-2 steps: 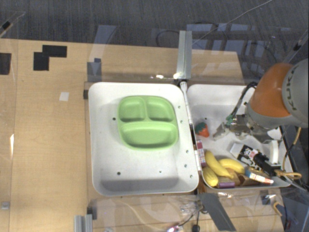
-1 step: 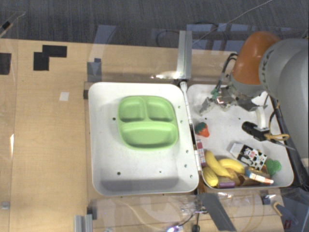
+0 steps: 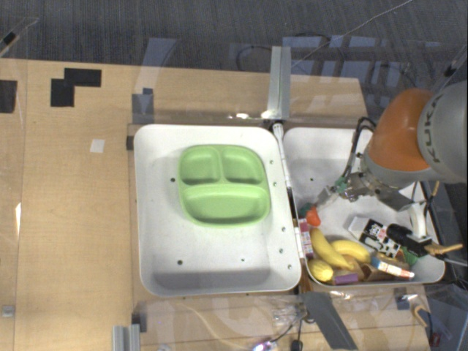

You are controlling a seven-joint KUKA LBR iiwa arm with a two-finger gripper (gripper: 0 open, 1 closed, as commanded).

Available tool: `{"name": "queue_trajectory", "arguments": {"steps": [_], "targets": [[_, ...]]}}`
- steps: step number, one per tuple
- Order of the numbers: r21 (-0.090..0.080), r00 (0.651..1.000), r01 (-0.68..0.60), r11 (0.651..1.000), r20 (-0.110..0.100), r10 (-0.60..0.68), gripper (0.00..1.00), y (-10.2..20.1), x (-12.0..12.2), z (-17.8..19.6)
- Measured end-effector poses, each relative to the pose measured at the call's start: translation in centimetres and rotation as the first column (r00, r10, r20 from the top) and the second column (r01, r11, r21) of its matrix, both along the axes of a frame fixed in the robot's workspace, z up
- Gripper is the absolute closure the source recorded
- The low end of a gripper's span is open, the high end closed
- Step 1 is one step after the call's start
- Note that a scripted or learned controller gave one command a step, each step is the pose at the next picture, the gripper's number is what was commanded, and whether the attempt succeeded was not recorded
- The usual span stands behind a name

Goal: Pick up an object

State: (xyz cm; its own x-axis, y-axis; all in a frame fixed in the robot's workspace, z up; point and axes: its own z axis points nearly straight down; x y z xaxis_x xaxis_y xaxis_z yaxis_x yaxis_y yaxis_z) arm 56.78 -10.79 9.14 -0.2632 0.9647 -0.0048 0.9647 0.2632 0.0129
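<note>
The pale wooden table (image 3: 66,218) carries two smooth white bins; the left bin (image 3: 157,262) holds a glossy green three-section plate (image 3: 221,183). In the right bin (image 3: 311,159), the metal pincer (image 3: 349,189) hangs above curved yellow bananas (image 3: 333,248) amid small clutter, its opening impossible to tell.

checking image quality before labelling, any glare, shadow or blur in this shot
Camera view: soft shadow along the left bin's near wall; the green tray is sharp; faint pale reflections streak the bench; the clutter beside the bananas is too small to read clearly.
</note>
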Motion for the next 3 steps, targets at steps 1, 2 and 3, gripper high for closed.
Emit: {"name": "queue_trajectory", "arguments": {"steps": [1, 2, 3], "targets": [[0.000, 0.994, -0.105, 0.994, -0.006, 0.105, 0.00, 0.4, 0.0, 8.0], [-0.002, 0.964, -0.267, 0.964, -0.001, 0.267, 0.00, 1.2, 1.3, 0.1], [-0.003, 0.955, -0.297, 0.955, -0.001, 0.297, 0.00, 0.8, 7.4, -0.1]]}}
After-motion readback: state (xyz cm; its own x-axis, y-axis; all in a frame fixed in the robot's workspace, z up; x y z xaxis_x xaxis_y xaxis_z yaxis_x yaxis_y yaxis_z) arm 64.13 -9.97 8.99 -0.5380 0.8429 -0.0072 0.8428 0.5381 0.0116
